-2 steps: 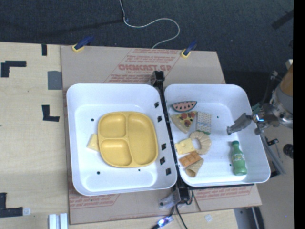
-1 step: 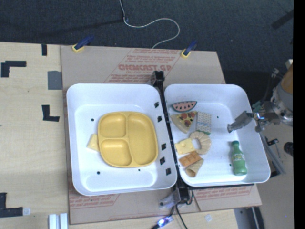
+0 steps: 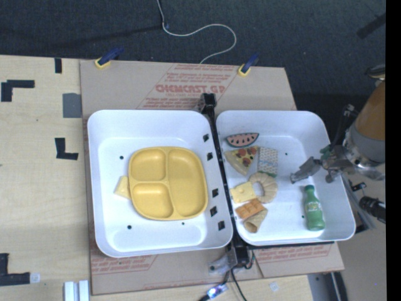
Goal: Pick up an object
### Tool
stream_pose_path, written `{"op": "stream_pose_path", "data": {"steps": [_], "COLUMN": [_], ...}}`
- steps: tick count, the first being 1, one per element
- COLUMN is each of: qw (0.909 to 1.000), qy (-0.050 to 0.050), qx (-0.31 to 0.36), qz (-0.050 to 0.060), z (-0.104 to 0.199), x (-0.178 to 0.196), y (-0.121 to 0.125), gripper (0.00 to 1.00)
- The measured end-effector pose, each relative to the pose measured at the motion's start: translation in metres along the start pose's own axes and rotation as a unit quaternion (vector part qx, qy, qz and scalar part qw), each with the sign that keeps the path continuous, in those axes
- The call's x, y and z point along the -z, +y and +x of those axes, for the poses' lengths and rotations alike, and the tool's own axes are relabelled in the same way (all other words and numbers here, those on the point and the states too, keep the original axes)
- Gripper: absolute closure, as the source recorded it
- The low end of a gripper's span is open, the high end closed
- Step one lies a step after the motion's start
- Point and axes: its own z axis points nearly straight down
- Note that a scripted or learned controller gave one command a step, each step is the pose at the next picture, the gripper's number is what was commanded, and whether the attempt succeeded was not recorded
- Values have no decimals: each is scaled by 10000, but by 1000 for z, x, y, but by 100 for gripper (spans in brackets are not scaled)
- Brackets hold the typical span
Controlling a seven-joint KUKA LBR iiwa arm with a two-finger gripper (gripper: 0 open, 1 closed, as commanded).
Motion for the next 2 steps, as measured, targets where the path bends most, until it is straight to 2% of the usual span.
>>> {"op": "stream_pose_path", "data": {"steps": [1, 2], "qw": [10000, 9999], "qy": [2, -61], "qx": [6, -9], "qz": [-4, -84], "z": [6, 2], "x": [-45, -90], "y": [-2, 2], "gripper": [0, 0]}}
